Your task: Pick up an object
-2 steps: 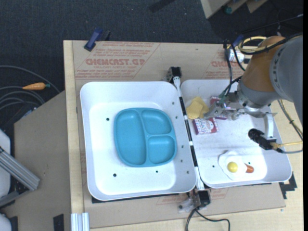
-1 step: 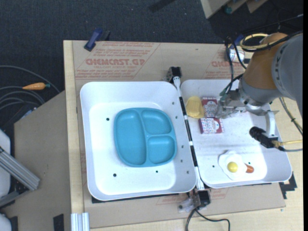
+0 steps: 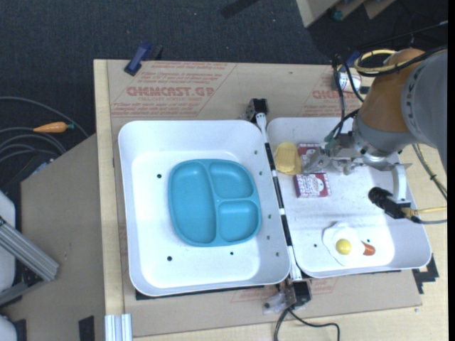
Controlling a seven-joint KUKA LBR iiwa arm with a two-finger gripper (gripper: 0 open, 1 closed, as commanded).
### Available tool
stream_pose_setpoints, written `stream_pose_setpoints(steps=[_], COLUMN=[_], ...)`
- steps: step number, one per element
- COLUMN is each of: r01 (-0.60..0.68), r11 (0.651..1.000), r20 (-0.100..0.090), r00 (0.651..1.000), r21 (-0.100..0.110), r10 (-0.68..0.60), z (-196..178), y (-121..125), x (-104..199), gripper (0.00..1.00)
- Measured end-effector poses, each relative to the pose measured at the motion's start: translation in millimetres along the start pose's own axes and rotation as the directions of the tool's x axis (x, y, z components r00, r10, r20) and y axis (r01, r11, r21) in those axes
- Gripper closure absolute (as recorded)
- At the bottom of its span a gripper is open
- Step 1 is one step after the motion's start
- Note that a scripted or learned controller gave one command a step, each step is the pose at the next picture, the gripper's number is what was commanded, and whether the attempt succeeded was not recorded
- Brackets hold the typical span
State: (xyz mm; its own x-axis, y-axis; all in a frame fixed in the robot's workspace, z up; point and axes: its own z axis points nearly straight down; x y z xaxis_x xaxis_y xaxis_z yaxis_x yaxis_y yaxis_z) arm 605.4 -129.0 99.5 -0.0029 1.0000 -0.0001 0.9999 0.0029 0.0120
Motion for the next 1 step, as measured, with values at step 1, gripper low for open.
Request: stream_pose_setpoints(steps=[1], r01=[-0.001], r11=[1.000], r20=[0.000], r00=[1.000], r21=[0.012], r10=[0.001], z=[15.2], y=[61.3], x=[21.2], gripper=[0.00])
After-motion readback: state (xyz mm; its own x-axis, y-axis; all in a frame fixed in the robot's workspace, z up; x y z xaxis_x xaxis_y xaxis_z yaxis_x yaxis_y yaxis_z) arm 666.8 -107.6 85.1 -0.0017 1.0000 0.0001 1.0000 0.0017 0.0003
